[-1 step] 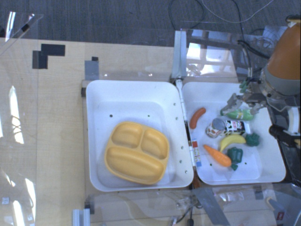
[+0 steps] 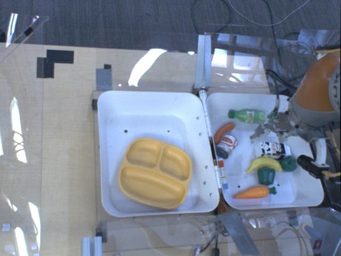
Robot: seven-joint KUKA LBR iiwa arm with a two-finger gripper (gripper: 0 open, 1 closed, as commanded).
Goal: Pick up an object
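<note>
My gripper [image 2: 269,134] hangs in the right bin [image 2: 314,199], near its back right, with the fingers spread open and nothing between them. It hovers just behind a black-and-white carton [image 2: 274,149]. A green bottle [image 2: 246,115] lies to its left at the back. Further left are a red sausage [image 2: 224,131] and a small can [image 2: 226,144]. In front of the carton lie a yellow banana [image 2: 262,165], two green peppers [image 2: 266,176] [image 2: 288,164] and an orange carrot [image 2: 252,193].
The left bin [image 2: 112,159] holds a yellow divided plate [image 2: 155,173]. A raised divider [image 2: 211,148] separates the two bins. The arm's orange band [image 2: 319,87] sits over the right bin's back right corner. Cables trail behind the bins.
</note>
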